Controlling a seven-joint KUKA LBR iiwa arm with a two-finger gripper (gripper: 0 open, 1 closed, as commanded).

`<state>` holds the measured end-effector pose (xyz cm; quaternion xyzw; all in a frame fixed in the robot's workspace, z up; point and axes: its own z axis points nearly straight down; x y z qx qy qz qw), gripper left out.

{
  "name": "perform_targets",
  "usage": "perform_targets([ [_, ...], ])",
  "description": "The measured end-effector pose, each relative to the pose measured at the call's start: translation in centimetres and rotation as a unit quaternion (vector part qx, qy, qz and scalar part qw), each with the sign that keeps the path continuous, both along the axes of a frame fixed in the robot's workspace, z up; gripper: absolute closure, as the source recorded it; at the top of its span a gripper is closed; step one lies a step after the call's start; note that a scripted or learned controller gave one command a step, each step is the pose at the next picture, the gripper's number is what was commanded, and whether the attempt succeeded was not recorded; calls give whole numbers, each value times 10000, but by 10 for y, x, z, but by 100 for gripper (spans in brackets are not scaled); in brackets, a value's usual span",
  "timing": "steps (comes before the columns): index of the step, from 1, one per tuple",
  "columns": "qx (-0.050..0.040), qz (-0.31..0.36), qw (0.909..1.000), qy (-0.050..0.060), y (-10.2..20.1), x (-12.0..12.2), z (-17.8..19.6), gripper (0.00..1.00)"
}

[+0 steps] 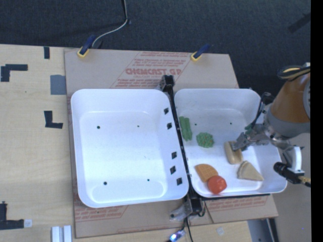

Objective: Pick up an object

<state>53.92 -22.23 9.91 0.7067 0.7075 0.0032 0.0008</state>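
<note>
Camera view, looking down at a slant.

Desk (30,150): pale wood-grain top with black tape marks on its left part. On it lies a cardboard sheet (151,69) printed in red, held at its far edge by two yellow-and-blue clamps (85,49).

Left bin (81,105): shallow, white, rounded corners; four small dark dots show on its floor.

Right bin (202,97): same make, set edge to edge with the left one; black clips (174,158) run down the seam between them. Contents:
- green pod-shaped piece (185,128), lying lengthwise just beside the seam;
- green leafy clump (205,139), near the bin's middle;
- orange-brown rounded piece (205,171), toward the near edge;
- red tomato-like ball (217,184), touching the orange-brown piece on its near side;
- tan block (232,153), right of centre;
- pale tan wedge (249,172), near the block, toward the near right corner.

Arm (292,105): grey with an orange band, entering from the right over the right bin's rim. Gripper (241,143) low inside the right bin, its tip at the upper right end of the tan block. Whether the jaws are released, clenched or around the block cannot be told from this angle.

A cable (118,14) runs across the dark floor beyond the desk.
</note>
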Motion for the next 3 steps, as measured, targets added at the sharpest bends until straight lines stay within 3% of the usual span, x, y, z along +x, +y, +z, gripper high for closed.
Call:
perform_targets([
  [1, 4, -4, 10000, 11, 0, -1, -1, 0],
  [2, -26, 14, 10000, 13, 25, 35, -12, 0],
  [3, -21, 32, 10000, -6, 115, 51, -12, 0],
])
